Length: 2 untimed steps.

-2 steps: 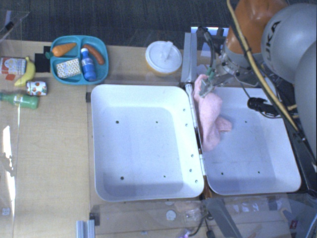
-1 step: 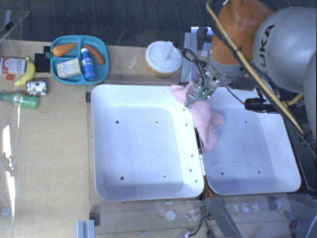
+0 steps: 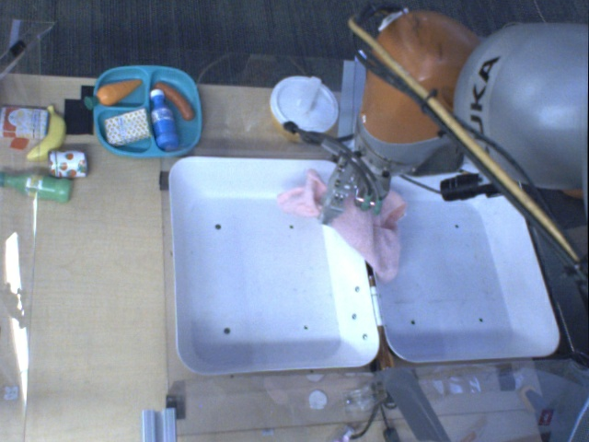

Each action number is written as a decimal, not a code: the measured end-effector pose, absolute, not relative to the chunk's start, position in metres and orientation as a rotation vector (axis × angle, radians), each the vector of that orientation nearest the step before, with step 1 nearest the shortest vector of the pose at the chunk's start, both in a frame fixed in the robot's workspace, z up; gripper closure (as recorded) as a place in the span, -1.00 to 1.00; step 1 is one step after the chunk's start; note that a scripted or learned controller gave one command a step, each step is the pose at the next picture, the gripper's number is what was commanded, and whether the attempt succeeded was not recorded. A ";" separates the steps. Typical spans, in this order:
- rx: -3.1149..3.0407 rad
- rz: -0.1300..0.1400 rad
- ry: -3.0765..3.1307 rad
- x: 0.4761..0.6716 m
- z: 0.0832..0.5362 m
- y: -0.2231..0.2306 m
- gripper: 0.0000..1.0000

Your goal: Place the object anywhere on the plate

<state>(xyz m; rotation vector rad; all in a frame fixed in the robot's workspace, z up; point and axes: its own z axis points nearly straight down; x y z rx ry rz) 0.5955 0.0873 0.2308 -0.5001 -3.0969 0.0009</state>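
Currently we see the gripper (image 3: 348,194) over the seam between the two bins, its fingers closed on a pink cloth (image 3: 368,221) that bunches up around them. We note the cloth drapes across the divide: one part lies in the left bin (image 3: 248,284), the longer tail hangs down over the edge into the right bin (image 3: 479,284). Well apart, at the upper left on the surface (image 3: 92,265), we log a blue divided plate (image 3: 189,90) holding toy food.
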 end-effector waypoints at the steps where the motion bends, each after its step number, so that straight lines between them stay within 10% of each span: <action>1: -0.002 0.000 -3.136 0.565 0.220 0.127 1.00; 2: -0.003 -0.001 -3.137 0.565 0.221 0.127 -1.00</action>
